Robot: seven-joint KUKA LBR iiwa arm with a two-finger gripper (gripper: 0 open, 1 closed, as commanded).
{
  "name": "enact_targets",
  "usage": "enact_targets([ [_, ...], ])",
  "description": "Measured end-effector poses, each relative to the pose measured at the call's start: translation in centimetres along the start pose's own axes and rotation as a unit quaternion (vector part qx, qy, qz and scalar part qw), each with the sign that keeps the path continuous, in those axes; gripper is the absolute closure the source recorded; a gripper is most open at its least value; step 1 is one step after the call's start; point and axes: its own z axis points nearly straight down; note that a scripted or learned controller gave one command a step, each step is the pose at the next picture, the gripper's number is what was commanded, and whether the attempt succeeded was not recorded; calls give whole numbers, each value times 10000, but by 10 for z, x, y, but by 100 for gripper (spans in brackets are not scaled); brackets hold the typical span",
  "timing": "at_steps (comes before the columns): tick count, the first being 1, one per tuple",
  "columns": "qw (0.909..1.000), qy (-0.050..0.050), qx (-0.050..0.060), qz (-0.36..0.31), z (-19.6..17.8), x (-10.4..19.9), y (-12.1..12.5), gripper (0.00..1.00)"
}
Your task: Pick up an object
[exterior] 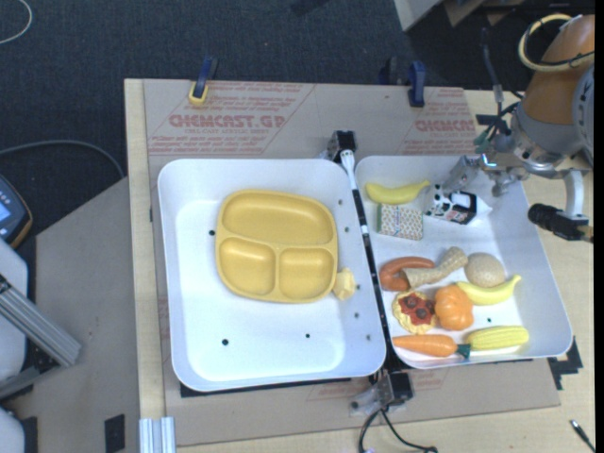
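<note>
The right bin (543,253) holds several toy foods: a banana (396,192), a speckled square block (401,220), a black-and-white toy (450,206), a sausage (404,265), a drumstick (440,270), a beige round piece (484,269), a second banana (493,292), a pizza slice (413,310), an orange fruit (453,308), corn (497,337) and a carrot (427,345). My gripper (479,176) hangs over the bin's far side, just above and right of the black-and-white toy. It looks open, with nothing between its fingers.
The left bin (189,281) carries a yellow divided plate (276,245), with a small yellow piece (344,284) at its right edge. Clamps (199,88) (415,81) grip the board's far edge. The arm (557,74) comes in over the top right.
</note>
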Motion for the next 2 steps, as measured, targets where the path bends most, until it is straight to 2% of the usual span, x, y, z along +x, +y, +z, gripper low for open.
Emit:
enact_targets([
  [1,10000,-18,-91,-9,22,0,6,0],
  [2,9999,-45,-154,-12,9,-1,8,100],
])
